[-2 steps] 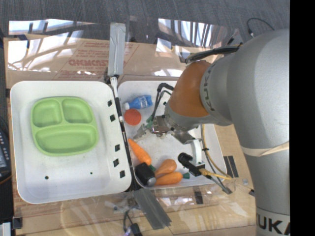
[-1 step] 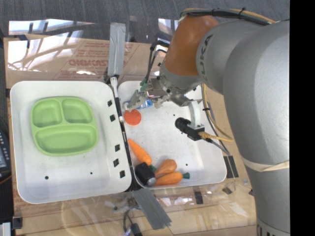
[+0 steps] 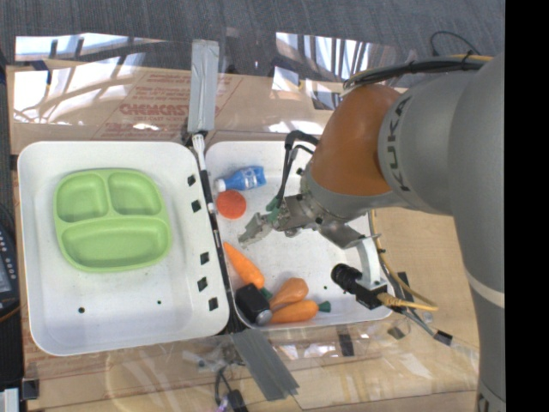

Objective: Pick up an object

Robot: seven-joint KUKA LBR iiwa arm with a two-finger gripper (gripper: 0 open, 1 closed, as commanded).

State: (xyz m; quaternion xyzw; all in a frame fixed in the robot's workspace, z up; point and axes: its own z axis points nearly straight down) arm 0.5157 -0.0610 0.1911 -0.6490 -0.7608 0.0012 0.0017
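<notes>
The right bin (image 3: 257,157) holds a small blue bottle (image 3: 243,178), a red-orange ball (image 3: 230,203), a carrot (image 3: 244,266), a black cylinder (image 3: 253,303) and two more orange carrot-like pieces (image 3: 289,290) (image 3: 296,312). My gripper (image 3: 264,225) hangs over the middle of this bin, pointing left. It is just right of the ball and above the carrot. It is open, with nothing between its fingers. The arm's orange band and wrist hide the right part of the bin.
A green divided plate (image 3: 111,220) lies in the left bin (image 3: 34,256). A grey taped divider (image 3: 204,213) separates the bins. Cables and a black fitting (image 3: 352,280) hang at the right bin's near right corner. Cardboard lies behind the bins.
</notes>
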